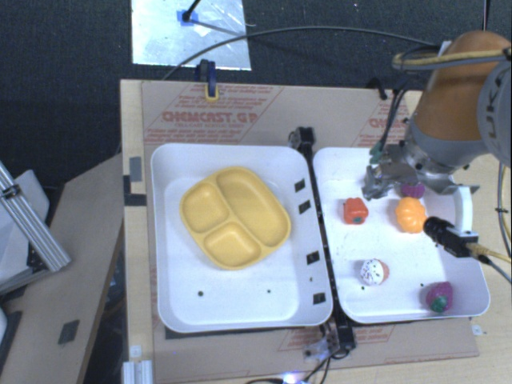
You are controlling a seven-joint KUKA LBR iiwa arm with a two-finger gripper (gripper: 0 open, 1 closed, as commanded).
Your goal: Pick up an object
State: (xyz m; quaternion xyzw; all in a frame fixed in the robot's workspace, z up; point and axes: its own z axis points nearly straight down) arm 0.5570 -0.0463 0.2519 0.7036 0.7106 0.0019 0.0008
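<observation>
Hovering claw point(376, 184) above right bin point(340, 294) | finger state: cannot tell | step: approach | nearest: red-orange block point(355, 210) | next: descend squarely over block, then close.

yellow divided plate point(234, 216) crowding left bin point(172, 294), scattered toys dotting right bin point(344, 290)

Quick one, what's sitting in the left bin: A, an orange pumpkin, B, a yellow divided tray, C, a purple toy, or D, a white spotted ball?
B: the yellow divided tray lies alone in the left bin, while the small toys sit in the right bin.
</observation>
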